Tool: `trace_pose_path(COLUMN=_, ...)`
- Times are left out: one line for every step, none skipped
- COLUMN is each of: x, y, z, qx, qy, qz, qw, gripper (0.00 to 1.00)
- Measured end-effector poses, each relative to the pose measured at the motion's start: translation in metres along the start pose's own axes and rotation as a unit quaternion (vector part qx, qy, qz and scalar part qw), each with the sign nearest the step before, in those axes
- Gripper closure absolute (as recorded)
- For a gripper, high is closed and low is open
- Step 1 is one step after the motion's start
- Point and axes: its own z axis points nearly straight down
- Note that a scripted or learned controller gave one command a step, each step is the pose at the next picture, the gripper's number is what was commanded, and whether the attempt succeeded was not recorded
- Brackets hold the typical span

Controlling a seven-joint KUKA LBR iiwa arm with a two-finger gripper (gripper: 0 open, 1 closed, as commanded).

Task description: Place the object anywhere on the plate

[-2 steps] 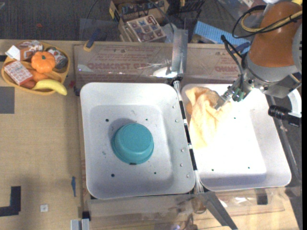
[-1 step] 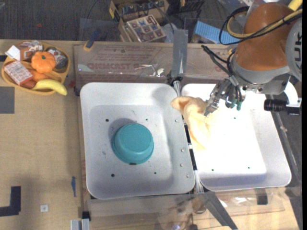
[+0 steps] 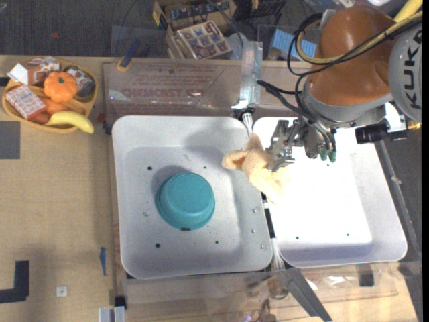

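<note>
- Far-left of bench: bowl of toy food (image 3: 50, 98) with orange pumpkin and banana sat well apart from both bins. Not a factor.
- Left bin (image 3: 134, 146): teal plate (image 3: 186, 200) lay upside-down-looking, dome up, near the bin's middle. If it really was inverted, the top was convex, so a soft drop could roll or slide off it.
- Tan soft object (image 3: 253, 166) hung over the seam between the two bins, blurred, so it was in motion. One end reached into the left bin; the other sat by the fingers.
- Gripper (image 3: 281, 154) was just right of the object, over the right bin's (image 3: 335, 206) far-left corner. The object's right end looked caught at the fingertips, so I judged it clenched on the object, but only by an edge. Blur hid the actual contact.
- Risk 1: edge pinch on a floppy thing. Swing during the traverse left could have pulled it free, dropping it on the divider or bin floor short of the plate.
- Risk 2: the dangling end could have dragged on the bin rim between the bins and snagged.
- Risk 3: the object hung to the left of the fingers, so release centred on gripper position would have landed off target, possibly past the plate's left side.
</note>
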Motion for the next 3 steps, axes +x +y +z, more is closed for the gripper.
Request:
trace_pose_path(x=0.023, y=0.050, z=0.015, qx=0.000, qy=0.000, qz=-0.041, qw=0.9992, gripper=1.00)
trace_pose_path(x=0.044, y=0.097, z=0.016, qx=0.000, qy=0.001, qz=-0.041, qw=0.9991, gripper=1.00)
trace_pose_path(x=0.044, y=0.097, z=0.016, qx=0.000, qy=0.000, qz=-0.041, qw=0.9992, gripper=0.00)
